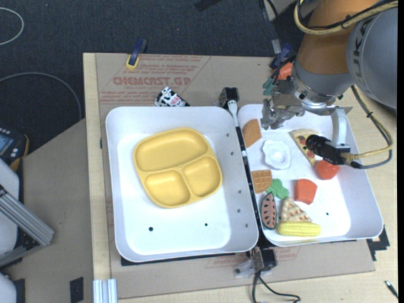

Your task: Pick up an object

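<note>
The right bin [353, 213] holds several toy foods. A tan bread slice [252, 132] lies at its far left corner, with a white fried egg [276, 154] beside it. A waffle [261, 180], a green broccoli [277, 189] and a watermelon slice [269, 209] run down the left side. A corn cob [298, 229] and a pizza wedge [293, 211] lie at the front. An orange-red block [305, 190], a red tomato [327, 169] and another pizza slice [304, 137] sit in the middle. My gripper [275, 115] hangs over the bin's far left part, just above the egg and next to the bread.
The left bin [126, 219] carries a yellow three-compartment plate [177, 166]. Behind the bins on the cardboard lie a black-and-white toy [169, 98], a yellow-blue clip [135, 54] and a black clamp [228, 96]. The orange-banded arm [331, 24] fills the upper right.
</note>
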You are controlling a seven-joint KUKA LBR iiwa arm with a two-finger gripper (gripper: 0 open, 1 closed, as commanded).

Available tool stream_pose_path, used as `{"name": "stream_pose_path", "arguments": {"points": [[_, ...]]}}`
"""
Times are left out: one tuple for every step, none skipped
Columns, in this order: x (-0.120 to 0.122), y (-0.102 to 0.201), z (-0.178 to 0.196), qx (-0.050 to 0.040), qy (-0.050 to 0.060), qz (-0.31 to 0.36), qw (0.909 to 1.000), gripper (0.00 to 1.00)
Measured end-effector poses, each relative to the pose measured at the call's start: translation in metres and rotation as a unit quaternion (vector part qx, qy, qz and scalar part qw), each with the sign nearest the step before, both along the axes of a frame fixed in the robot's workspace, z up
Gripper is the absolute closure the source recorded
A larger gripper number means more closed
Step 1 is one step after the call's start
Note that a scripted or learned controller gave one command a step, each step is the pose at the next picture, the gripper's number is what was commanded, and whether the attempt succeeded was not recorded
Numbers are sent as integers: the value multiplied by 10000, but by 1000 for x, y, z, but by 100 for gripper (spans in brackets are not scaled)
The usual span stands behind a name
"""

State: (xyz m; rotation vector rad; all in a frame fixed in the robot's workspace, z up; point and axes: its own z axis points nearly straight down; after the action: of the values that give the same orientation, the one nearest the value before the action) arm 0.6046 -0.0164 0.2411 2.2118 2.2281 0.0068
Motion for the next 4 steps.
{"name": "stream_pose_path", "arguments": {"points": [[18,54,-18,-3,8,-5,10000,100],[29,98,-6,3,1,-8,10000,100],[27,100,-8,-9,24,-32,10000,100],[32,101,-11,-14,10,-32,10000,100]]}}
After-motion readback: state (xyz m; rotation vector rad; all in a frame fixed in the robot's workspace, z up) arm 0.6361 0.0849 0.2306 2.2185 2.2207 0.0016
